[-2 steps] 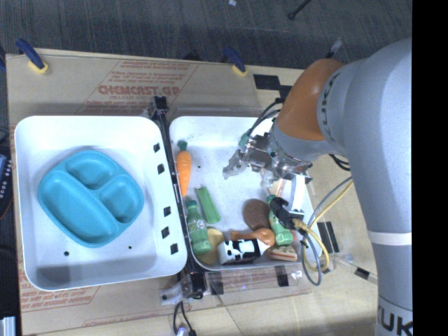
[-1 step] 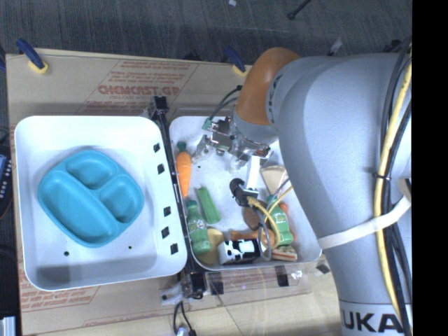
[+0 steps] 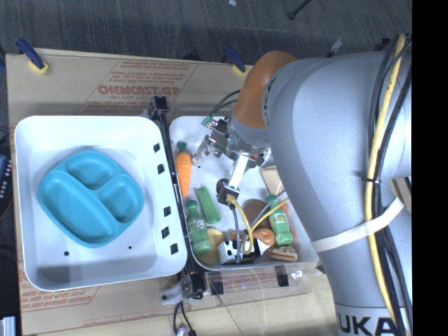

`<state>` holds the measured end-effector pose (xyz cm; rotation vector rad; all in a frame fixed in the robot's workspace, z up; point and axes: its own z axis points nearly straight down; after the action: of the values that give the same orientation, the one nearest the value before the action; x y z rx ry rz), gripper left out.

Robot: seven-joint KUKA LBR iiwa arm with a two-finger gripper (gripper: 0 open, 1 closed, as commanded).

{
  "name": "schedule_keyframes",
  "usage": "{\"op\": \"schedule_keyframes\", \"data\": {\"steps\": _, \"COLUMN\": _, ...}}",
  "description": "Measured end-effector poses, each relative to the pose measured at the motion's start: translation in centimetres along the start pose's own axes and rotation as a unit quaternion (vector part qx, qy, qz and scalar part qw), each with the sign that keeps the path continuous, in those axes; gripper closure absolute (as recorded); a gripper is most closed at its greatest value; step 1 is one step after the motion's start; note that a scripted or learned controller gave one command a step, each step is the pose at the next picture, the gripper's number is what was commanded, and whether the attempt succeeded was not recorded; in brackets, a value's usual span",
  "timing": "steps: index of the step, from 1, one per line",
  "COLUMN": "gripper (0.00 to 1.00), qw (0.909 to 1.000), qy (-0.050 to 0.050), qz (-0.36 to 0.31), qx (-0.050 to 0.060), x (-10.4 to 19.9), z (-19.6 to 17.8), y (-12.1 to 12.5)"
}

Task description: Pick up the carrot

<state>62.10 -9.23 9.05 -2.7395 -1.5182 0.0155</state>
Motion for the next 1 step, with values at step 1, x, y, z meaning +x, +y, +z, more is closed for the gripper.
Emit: {"op": "schedule_keyframes", "data": {"steps": 1, "gripper": 0.00, "qw": 0.9564, "qy": 0.003, "qz": 0.292, "qx": -0.002, "x": -0.62, "z": -0.08, "y": -0.81}}
